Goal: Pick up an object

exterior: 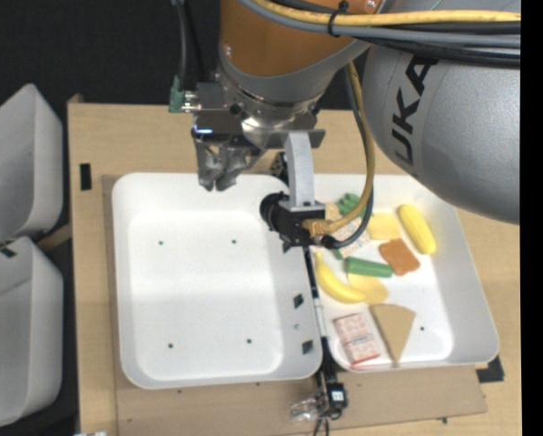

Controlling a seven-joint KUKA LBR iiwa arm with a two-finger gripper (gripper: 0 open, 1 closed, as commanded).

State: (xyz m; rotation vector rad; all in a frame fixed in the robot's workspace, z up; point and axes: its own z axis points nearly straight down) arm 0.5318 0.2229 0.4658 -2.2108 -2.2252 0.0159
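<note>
Pincer (221, 173) hangs over the upper edge of the left bin (208, 289), near the frame's centre; I cannot tell whether it is open or closed. At lower right, the right bin (438, 314) holds a banana (338, 286), a green stick (369, 267), an orange block (399, 256), a tan wedge (396, 327) and a red-white packet (357, 338).

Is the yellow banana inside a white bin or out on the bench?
Inside. The curved yellow banana lies on the floor of the right shallow white bin, near its left wall, beside a green cylinder.
</note>
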